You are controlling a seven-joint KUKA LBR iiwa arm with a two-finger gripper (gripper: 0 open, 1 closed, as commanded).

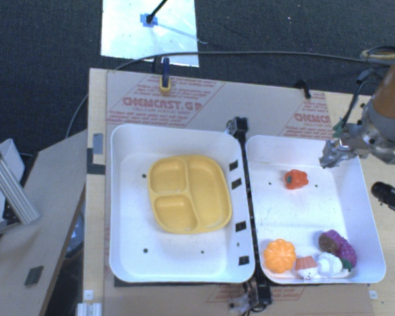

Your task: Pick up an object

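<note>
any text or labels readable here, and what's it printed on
"CHEMCAST GP" in red, on the protective film of the clear sheet behind the left bin.
The same red print repeats behind the right bin, cut off and too blurred to read.
Nothing else carries text.

- You are looking down from one fixed camera above the bench [208,94], tilting at a slant.
- It is sitting far enough back that you are seeing both white bins whole: the left bin [124,203] and the right bin [361,217].
- The arm [394,99] is entering from your right edge.
- Dark floor is showing beyond the bench's far side.
</note>
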